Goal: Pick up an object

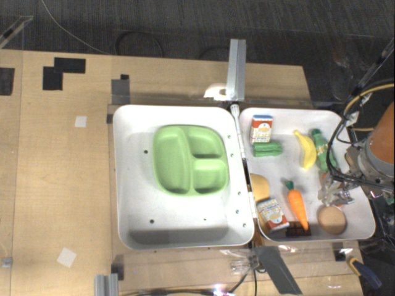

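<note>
1. Camera view, fixed above the bench: two shallow white bins sit side by side on the pale wooden bench top (pixel 55 184). The left white bin (pixel 133 227) holds a light green compartment tray (pixel 188 159), lying flat near its middle.

2. The right white bin (pixel 364 227) holds the candidate objects, spread apart so that most can be approached singly:
   - a small white and orange carton (pixel 261 129) at the far edge, with a green block-shaped toy (pixel 266 148) touching its near side;
   - a yellow toy banana (pixel 304 148), with a green toy vegetable (pixel 321 148) just beside it;
   - an orange toy carrot with a green top (pixel 297 205) near the middle;
   - a second small printed carton (pixel 272 214) and a tan rounded toy (pixel 260 187) against the left wall;
   - a dark brown flat piece (pixel 297 231) near the near rim;
   - a beige egg-shaped toy (pixel 332 219) in the near right corner.

3. The grey arm enters from the right, and its two-finger gripper (pixel 335 192) hangs low over the right side of this bin, just above the egg-shaped toy (the nearest object, and so the probable target).

4. Gripper state: cannot be determined; the metal parts and cables blur together. No object is seen held.

5. Judgement: the pick is not yet made. The rounded egg may roll away under contact.
</note>
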